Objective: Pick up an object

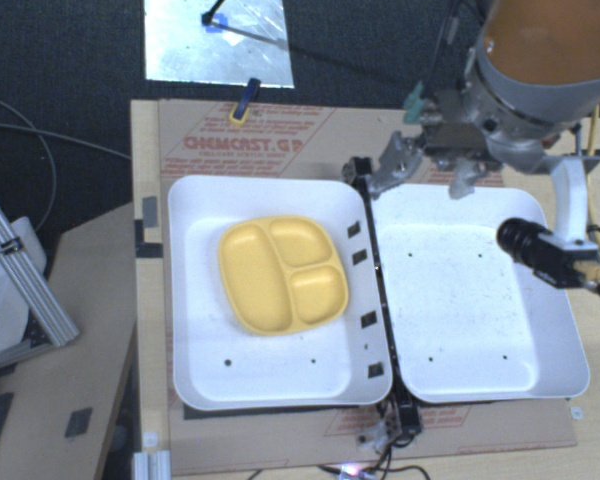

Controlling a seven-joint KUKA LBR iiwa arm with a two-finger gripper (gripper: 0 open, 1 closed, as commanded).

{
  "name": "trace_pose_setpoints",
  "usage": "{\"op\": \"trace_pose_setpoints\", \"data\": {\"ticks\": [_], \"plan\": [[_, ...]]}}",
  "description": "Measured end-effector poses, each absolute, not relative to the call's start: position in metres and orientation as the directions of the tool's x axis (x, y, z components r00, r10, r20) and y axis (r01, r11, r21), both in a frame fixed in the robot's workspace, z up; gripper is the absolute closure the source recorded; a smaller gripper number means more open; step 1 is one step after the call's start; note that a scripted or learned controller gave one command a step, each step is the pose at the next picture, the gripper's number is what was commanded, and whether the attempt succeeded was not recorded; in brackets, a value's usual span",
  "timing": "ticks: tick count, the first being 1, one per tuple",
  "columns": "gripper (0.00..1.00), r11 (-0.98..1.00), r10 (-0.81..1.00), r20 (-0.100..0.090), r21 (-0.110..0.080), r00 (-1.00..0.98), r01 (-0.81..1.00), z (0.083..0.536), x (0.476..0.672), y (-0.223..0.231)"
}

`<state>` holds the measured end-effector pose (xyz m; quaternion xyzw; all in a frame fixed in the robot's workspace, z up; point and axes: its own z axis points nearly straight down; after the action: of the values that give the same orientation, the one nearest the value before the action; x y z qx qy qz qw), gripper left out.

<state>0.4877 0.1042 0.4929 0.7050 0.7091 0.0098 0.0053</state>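
I see my arm [540,58] up high over the far edge of the right bin [480,308], and the left bin [195,368] has the yellow tray [280,273] lying flat in its middle. The claw [420,163] hangs near the wall between the bins, well apart from the tray. I cannot tell how it is set, so I think the whole pick is left to do.

Arm [545,38] at 1 o'clock is running off the top and right edges. Hand [435,163] is blurring into dark clutter there, finger state unreadable. Right bin [480,368] far rim partly hidden under it.
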Motion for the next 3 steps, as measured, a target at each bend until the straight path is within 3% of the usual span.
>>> {"op": "trace_pose_setpoints", "data": {"ticks": [1,2,3], "plan": [[0.00,0.001,1.000,-0.004,-0.013,-0.001,1.000,0.314,0.485,0.110],[0.00,0.009,1.000,0.009,0.021,-0.009,1.000,0.492,0.487,0.154],[1.00,0.011,1.000,0.002,0.005,-0.011,1.000,0.493,0.487,0.153]]}}
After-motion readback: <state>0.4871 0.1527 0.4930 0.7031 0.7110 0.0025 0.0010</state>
